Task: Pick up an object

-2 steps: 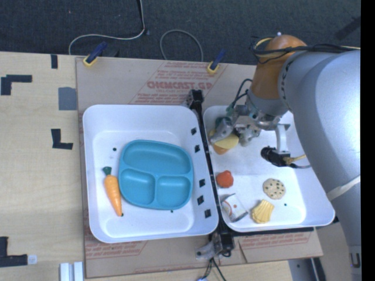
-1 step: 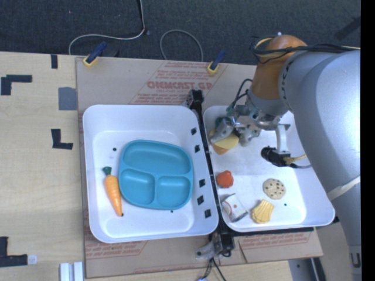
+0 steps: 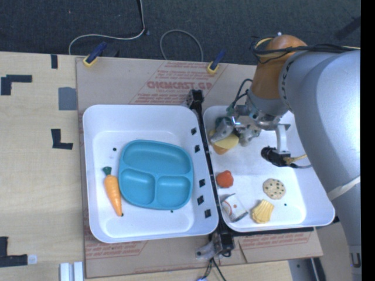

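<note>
A: What takes up the most room?

B: The grey arm (image 3: 322, 116), coming in from the right with its orange band (image 3: 270, 69) above the wrist. Under it is the counter (image 3: 35, 157), with a cardboard sheet (image 3: 170, 84) laid on it and two white bins on that, side by side.

A: And in the bins?

B: The left bin (image 3: 94, 122) has a blue divided plate (image 3: 156, 175) in the middle and a toy carrot (image 3: 112, 193) just left of the plate, leafy end toward the far side. The right bin (image 3: 316, 212) holds smaller things: a yellow wedge (image 3: 225, 143) at its far-left part, a small orange-red piece (image 3: 224, 178) nearer the middle, a round cookie (image 3: 273, 188), a ridged yellow piece (image 3: 262, 211) at the near edge, and a small white and red item (image 3: 232, 206) beside that.

A: Where's the gripper?

B: The gripper (image 3: 229, 130) is low over the far-left part of the right bin, right at the yellow wedge and touching or overlapping it. I cannot tell how far apart its fingers are, or whether the wedge sits between them.
</note>
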Robot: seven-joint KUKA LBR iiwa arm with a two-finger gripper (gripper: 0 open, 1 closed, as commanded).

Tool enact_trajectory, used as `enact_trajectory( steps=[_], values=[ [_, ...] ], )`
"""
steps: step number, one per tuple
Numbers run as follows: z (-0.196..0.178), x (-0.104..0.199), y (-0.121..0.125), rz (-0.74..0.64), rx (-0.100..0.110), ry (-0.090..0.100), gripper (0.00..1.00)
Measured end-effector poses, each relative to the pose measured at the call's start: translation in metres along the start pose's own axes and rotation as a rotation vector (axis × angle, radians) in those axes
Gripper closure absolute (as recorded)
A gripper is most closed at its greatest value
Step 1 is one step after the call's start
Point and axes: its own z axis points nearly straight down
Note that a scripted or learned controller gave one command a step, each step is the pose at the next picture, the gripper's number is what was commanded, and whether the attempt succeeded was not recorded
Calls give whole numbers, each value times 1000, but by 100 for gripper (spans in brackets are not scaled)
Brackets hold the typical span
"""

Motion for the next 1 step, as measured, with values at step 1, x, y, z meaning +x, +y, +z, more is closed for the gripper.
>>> enact_trajectory(
  steps=[1],
  values=[
    [0, 1, 0, 1, 0, -2, 0]
  ],
)
